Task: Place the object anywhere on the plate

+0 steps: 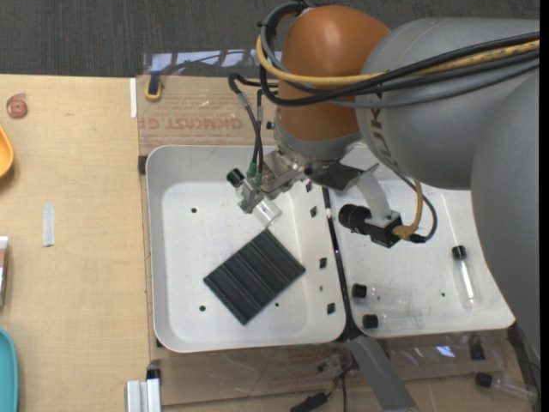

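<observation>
The plate (pixel 255 275), a dark ribbed rectangle, lay flat in the lower middle of the left bin (pixel 171 256), turned on a diagonal so that its corners pointed toward the bin's walls. Nothing rested on its top.

The gripper (pixel 257 191) hung over the upper middle of that same bin, above the plate in the frame and apart from it, with bare white floor between them. Whether the tool was spread or pressed together could not be told from this angle, nor whether it pinched anything. A small pale, glinting bit sat at its lower end, and it was unclear whether that belonged to the tool. The arm (pixel 446 101) came in from the upper right, and its orange band (pixel 330 50) bulged at the top centre of the frame with black and yellow cables looped across it.

In the right bin (pixel 429 316) a clear tube (pixel 464 280) with a black cap lay near the right wall, roughly upright in the frame. A second clear piece (pixel 390 299) lay near the lower edge, close to two small black caps (pixel 369 322).

Brown cardboard (pixel 206 114) with reversed lettering lay just above the left bin. A pale wooden table (pixel 77 299) filled the left of the frame, bearing a small grey strip (pixel 48 226).
</observation>
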Controlling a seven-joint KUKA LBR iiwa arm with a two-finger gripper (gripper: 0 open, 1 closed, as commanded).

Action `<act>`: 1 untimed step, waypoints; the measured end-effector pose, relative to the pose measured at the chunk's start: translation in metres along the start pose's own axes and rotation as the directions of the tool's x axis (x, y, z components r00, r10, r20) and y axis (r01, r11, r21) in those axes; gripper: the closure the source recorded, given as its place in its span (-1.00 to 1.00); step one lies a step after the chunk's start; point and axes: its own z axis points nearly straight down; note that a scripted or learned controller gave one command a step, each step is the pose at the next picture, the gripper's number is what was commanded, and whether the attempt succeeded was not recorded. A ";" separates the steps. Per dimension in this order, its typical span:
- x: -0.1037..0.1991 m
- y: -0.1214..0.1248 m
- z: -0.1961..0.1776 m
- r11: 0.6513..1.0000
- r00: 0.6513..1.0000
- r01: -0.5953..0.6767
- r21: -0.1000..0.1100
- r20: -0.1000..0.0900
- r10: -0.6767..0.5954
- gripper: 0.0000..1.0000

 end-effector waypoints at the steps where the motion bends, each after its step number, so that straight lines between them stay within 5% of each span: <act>1: 0.002 -0.028 -0.059 0.997 0.997 0.076 -0.001 0.001 -0.076 1.00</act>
